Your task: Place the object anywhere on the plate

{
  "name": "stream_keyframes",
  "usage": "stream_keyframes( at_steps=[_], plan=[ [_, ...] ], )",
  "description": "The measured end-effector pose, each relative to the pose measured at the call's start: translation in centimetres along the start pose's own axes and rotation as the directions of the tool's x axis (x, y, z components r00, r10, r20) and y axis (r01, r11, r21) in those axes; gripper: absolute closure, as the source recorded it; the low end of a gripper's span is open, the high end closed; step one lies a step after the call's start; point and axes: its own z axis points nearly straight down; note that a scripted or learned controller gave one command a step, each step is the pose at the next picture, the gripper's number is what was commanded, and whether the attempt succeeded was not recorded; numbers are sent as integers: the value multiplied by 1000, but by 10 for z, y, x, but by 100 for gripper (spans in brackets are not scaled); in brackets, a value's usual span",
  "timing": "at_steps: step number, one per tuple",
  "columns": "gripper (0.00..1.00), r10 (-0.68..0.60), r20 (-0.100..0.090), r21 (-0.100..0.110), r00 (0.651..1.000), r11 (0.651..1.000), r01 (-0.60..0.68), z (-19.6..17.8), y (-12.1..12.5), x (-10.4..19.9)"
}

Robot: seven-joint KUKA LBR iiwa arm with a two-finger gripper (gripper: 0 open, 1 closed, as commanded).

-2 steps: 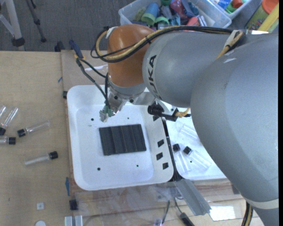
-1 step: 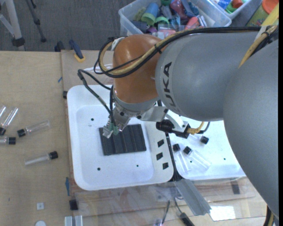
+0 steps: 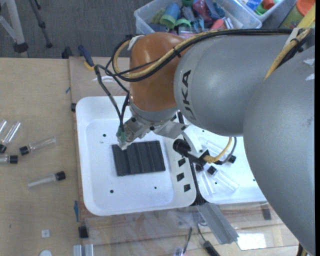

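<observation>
- camera view: the grey arm's claw (image 3: 121, 141) hangs low over the upper left corner of the dark ribbed rectangular plate (image 3: 139, 158), which lies flat in the left white shallow bin (image 3: 95, 195).
- whether the claw is wide, narrow or holding anything cannot be told; the object to place cannot be picked out.
- clear plastic vials with black caps (image 3: 220, 172) lie in the right bin: likely light, stiff and slippery, best gripped mid-body.

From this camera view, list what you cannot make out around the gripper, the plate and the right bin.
- Gripper: finger state too small and crowded by the wrist above it to read.
- Any object held: cannot tell; the fingertips sit at the dark ribbed plate's upper left corner.
- Right bin: mostly hidden by the grey arm; clear tubes partly visible.
- Clutter bin at top: cut off by the edge.
</observation>
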Motion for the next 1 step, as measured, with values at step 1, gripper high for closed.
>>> stream_keyframes(
  at_steps=[1],
  plan=[
    [100, -457, 4, -3, 889, 889, 457, -30, 44, -60]
  ],
)
